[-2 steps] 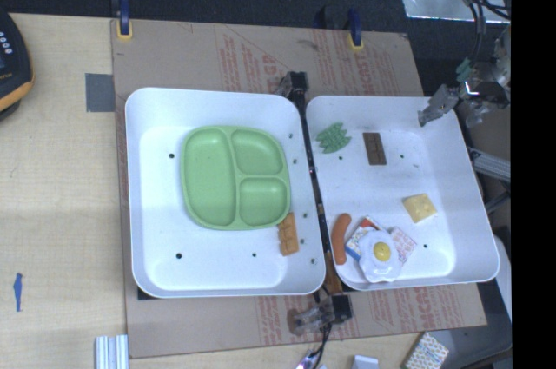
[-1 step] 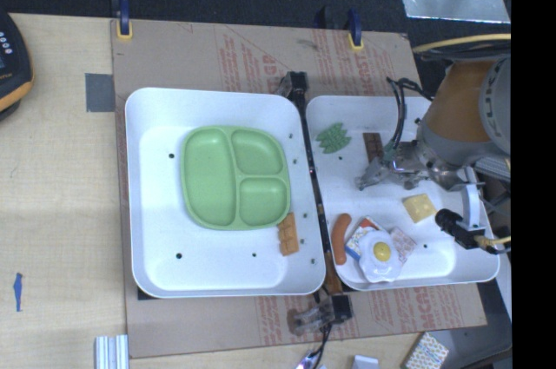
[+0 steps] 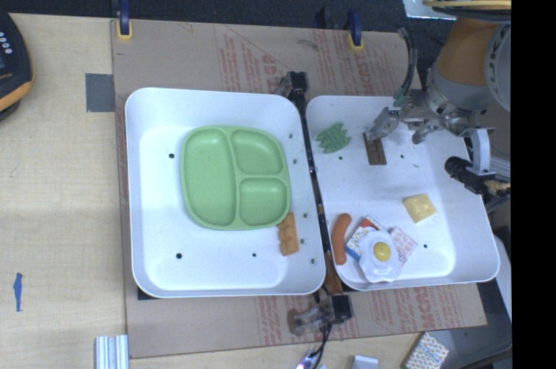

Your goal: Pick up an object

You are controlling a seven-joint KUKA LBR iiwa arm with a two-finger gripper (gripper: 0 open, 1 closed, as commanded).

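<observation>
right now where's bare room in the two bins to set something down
Left bin: bare strips around the green divided plate, widest on its left. Right bin: bare middle between the brown piece and yellow block. Crowded at its front-left: sausage, fried egg.

gripper (image 3: 376, 141) over right bin (image 3: 452, 263), green plate (image 3: 234, 177) left.

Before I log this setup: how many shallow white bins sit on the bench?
2: the left shallow white bin holds a green divided plate; the right shallow white bin holds small food items.
</observation>
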